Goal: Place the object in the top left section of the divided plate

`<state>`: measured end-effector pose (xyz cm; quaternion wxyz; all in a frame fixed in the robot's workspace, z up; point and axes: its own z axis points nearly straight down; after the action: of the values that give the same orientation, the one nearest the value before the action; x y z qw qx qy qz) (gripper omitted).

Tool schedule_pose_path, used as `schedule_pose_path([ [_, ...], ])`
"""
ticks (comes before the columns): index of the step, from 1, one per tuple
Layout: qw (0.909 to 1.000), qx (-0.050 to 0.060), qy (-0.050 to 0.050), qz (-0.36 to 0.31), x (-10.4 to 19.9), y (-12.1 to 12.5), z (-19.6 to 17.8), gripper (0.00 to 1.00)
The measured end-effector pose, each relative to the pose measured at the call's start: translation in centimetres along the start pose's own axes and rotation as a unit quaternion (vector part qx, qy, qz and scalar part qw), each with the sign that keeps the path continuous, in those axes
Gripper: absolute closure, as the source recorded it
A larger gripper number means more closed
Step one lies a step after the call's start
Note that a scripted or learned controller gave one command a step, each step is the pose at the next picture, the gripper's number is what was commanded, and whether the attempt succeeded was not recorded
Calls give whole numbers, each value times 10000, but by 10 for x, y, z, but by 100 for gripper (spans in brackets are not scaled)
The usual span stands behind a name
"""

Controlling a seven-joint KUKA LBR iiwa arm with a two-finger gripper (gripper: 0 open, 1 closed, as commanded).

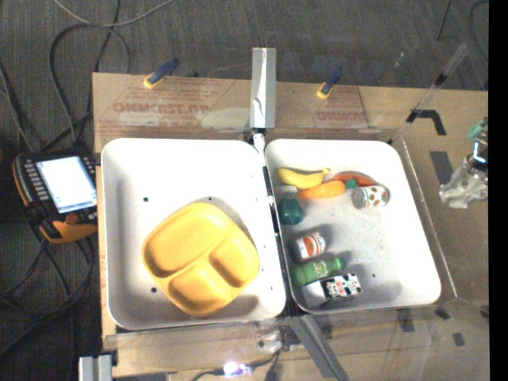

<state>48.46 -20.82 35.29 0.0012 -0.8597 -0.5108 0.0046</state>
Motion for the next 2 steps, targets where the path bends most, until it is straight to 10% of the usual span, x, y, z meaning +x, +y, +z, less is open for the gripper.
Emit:
schedule_pose_path([
  [1, 10000, 44, -34, -10, 0, 1, -6, 100],
  [2, 10000, 43, -39, -3, 0, 1, -6, 0],
])
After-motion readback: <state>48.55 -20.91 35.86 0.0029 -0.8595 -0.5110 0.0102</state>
